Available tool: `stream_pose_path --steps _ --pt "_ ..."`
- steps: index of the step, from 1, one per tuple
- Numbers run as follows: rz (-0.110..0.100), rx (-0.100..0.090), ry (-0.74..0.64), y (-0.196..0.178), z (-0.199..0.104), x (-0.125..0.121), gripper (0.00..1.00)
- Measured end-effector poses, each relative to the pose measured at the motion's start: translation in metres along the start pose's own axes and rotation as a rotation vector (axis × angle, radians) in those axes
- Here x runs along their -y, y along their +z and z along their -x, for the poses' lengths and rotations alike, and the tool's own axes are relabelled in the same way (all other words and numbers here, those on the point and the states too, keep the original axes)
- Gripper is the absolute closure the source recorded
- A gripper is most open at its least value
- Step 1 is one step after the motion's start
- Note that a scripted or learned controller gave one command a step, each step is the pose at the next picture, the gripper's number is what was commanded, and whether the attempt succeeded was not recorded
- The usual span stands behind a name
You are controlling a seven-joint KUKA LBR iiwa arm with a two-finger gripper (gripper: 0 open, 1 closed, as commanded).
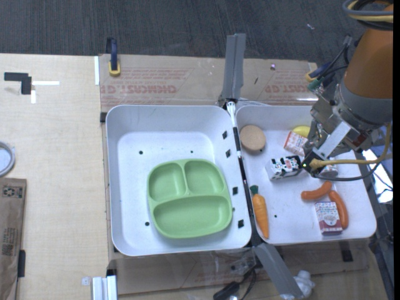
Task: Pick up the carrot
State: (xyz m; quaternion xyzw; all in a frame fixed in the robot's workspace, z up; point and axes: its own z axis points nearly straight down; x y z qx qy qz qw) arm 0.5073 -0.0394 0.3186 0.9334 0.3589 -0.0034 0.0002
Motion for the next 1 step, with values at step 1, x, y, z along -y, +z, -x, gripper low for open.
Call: stream_pose_path --steps 1 --pt "0.002 -0.002 -0.410 -0.0382 -0.0107 -0.0823 1.00"
